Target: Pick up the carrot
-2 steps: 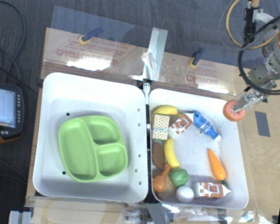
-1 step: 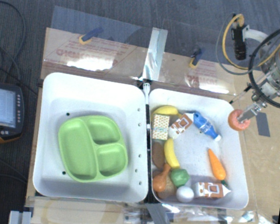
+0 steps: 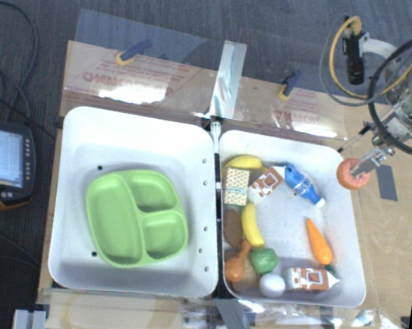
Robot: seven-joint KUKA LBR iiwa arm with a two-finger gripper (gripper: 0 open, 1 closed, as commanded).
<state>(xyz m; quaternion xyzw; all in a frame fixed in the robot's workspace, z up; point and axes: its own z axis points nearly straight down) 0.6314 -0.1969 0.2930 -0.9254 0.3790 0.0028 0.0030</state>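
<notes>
The pincer (image 3: pixel 373 160) is seen above the upper right corner of the right bin (image 3: pixel 354 243), closed on a pink ring-shaped doughnut (image 3: pixel 352 174) held at the bin's rim. The carrot (image 3: pixel 319 242) is left lying inside that bin, well below the pincer, near the right wall. A blue bottle (image 3: pixel 300 185) lies between them. A green divided tray (image 3: pixel 137 217) is held in the left bin (image 3: pixel 70 201).

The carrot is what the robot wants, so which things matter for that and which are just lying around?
For the job:
carrot, in the right bin
gripper, above the bin's far right corner, by a pink ring

Just lying about:
two bananas
blue bottle
green ball
white egg
green tray, in the left bin
</notes>
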